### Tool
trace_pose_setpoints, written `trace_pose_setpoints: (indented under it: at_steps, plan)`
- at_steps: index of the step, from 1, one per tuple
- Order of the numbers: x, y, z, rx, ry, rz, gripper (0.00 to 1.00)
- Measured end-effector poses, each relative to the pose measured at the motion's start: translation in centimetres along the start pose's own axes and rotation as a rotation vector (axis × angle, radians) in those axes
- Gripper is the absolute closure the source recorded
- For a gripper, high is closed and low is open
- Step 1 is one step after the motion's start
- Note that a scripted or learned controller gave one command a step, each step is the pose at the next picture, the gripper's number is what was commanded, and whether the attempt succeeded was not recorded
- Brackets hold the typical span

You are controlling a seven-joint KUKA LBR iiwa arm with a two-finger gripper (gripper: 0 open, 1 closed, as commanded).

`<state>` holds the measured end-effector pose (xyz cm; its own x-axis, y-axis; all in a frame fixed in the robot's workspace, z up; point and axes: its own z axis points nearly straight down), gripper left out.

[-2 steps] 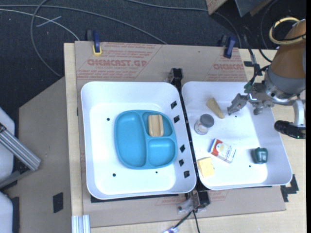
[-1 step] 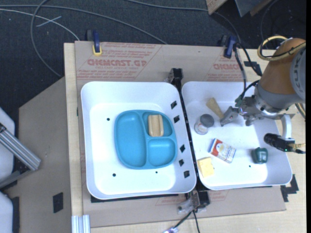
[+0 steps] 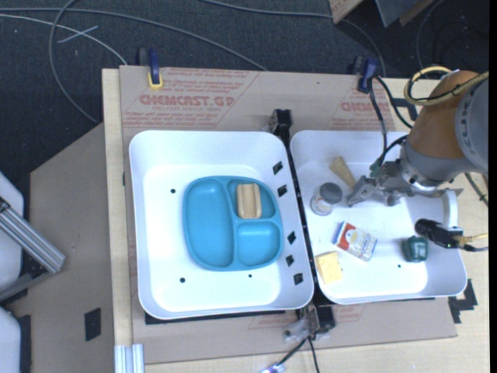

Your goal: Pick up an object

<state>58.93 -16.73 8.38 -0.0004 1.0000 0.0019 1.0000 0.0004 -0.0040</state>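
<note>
Likely we miss: our gripper [image 3: 365,190] hangs near a grey cup [image 3: 326,196] and tan block [image 3: 342,169], finger state untellable, so either could get nudged aside.

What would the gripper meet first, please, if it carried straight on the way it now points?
The gripper points toward the view's left, so the small grey cylinder would likely come first, with the round metal can just beyond. Its height above them is unclear, so it might pass over.
</note>
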Motion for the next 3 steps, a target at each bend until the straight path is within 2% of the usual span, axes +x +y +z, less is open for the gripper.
trace_pose_setpoints:
  at_steps: [1,3]
  plan:
    - [0.0,0.1,-1.3,-0.004,0.000,0.000,1.00]
    - [0.2,0.7,-14.3,-0.011,-0.004,-0.001,1.00]
